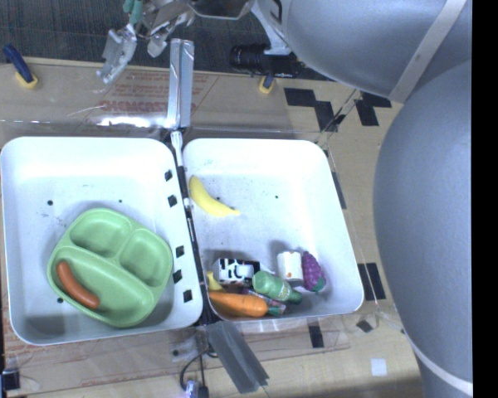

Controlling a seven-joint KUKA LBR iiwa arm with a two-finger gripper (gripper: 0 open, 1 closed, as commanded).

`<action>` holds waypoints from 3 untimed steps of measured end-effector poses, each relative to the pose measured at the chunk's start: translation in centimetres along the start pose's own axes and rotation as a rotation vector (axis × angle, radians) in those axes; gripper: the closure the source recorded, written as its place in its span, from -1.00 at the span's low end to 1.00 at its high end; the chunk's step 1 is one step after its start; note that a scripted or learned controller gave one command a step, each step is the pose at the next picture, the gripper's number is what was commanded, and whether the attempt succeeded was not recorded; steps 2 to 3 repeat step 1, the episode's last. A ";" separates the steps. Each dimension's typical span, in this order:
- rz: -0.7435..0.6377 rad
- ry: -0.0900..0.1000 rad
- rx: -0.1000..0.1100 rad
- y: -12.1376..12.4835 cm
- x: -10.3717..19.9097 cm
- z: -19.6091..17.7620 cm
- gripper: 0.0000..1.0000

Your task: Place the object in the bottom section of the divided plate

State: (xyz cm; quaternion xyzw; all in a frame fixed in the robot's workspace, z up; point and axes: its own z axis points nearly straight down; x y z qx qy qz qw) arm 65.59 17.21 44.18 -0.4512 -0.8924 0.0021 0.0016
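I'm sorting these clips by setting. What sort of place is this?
Probably a robotics lab bench for pick-and-place trials: two white bins sit side by side under a grey robot arm, with toy food such as a banana and a green divided plate holding a sausage.

Left bin [25,172]: the green divided plate [116,259] occupies its near half, with a sausage [76,284] lying in the plate's lower-left section; the two other sections and the bin's far half offer open access from above. Right bin [315,189]: a banana [212,199] lies near the divider wall [183,214]; toys cluster along the near edge, a carrot [236,305] among them, apparently touching. The centre and far right corner are unobstructed. The arm [415,181] overhangs the desk's right edge.
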 end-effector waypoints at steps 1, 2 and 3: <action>0.000 0.000 0.000 0.0 0.0 0.0 -1.00; 0.000 0.000 0.000 0.0 0.0 0.0 -1.00; 0.000 0.000 0.000 0.0 0.0 0.0 -1.00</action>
